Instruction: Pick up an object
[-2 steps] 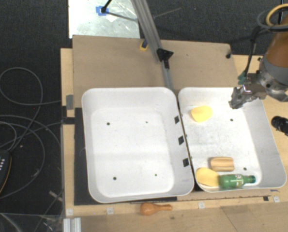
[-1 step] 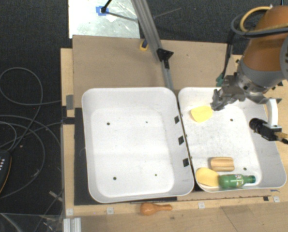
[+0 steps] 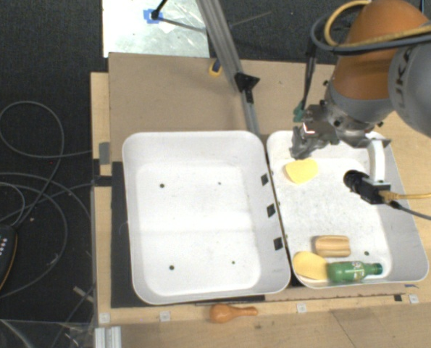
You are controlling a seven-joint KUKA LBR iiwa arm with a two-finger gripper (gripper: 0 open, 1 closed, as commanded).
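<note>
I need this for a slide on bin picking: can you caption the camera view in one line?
The tool hangs above a pale yellow piece in the right bin.

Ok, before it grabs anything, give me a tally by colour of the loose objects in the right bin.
Yellow: 2, a flat piece below the gripper and a rounded piece at the near edge.
Tan: 1, a bread roll.
Green: 1, a bottle lying on its side.
Total: 4 in the right bin.
</note>
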